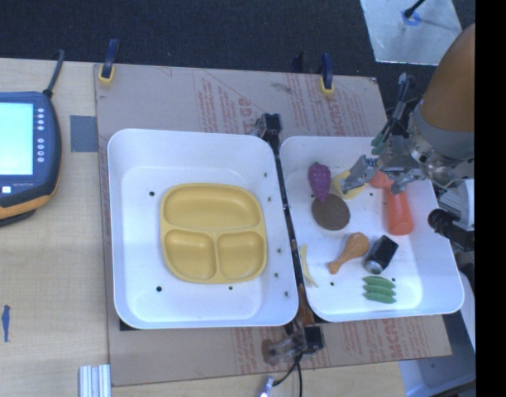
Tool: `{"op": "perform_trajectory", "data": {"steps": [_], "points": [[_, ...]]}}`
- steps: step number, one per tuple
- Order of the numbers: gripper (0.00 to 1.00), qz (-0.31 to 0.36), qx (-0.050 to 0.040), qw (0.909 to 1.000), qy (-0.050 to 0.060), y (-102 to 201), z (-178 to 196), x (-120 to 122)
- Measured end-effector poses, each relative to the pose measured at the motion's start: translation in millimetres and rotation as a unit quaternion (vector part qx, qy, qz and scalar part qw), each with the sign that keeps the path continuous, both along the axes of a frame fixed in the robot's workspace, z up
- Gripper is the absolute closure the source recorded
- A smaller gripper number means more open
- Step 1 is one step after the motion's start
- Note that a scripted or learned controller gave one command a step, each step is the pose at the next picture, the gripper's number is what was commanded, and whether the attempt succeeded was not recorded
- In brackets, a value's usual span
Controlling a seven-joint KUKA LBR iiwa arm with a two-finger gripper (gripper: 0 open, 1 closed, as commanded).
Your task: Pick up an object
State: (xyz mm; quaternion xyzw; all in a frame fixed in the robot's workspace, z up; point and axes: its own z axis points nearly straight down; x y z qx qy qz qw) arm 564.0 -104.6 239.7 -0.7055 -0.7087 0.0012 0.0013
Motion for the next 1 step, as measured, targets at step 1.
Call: {"op": "perform_trajectory", "data": {"steps": [1], "points": [[0.0, 0.0, -0.0005, 1.0, 0.001, -0.6, -148.8, 23.5]]}}
